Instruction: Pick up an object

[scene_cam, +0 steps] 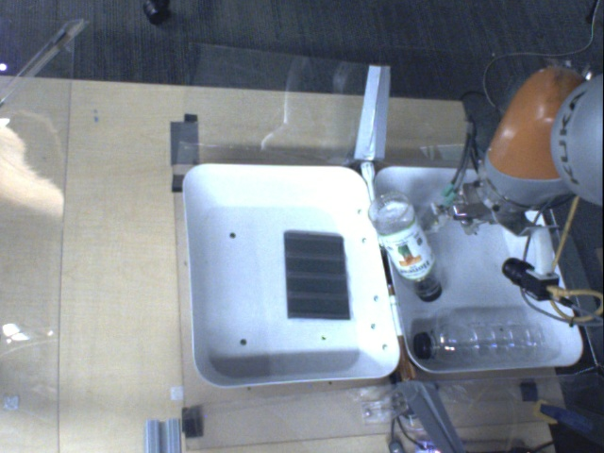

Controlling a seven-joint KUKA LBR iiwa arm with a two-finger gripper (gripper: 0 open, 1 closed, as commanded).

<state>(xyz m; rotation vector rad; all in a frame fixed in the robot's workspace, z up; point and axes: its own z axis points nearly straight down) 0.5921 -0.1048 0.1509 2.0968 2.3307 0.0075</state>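
Note:
In the right bin (472, 286) a small clear bottle (407, 245) with a white and green label and a black cap lies against the left wall. A larger clear plastic bottle (486, 340) lies on its side along the front wall. A dark ribbed rectangular block (316, 274) rests flat in the middle of the left bin (203, 253). My gripper (461, 206) hangs over the back of the right bin, just right of the small bottle's upper end, below the orange band (528, 125). Nothing shows in its grasp.
A black cable end (528, 276) with yellow wires dangles over the right bin's right side. A grey upright strip (373, 111) stands behind the gap between the bins. A clear plastic screen (38, 187) covers the bench at left.

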